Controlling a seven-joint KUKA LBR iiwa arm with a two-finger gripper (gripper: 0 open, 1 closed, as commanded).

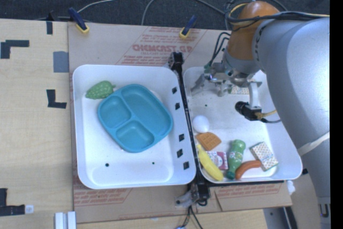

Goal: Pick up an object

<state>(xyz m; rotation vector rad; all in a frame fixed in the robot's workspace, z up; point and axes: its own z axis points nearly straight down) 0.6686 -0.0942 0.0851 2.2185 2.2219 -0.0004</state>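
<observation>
I see the tool (222,85) low over the far end of the right bin (292,161); I cannot tell its state. The pickable things lie at that bin's near end: white ball (201,124), cracker (209,141), banana (209,164), green bottle (235,155). The blue tray (135,117) sits in the left bin (86,169).

Two bins are set side by side on the desk (32,131). In the left bin (91,169) a divided tray (135,117) is placed centrally, with what may be a leafy toy (99,90) at its ten o'clock. In the right bin (292,161), a ball (201,124), cracker (208,141), banana (210,165), bottle (235,154), sausage (247,168) and small packet (264,156) are clustered toward six o'clock.
</observation>
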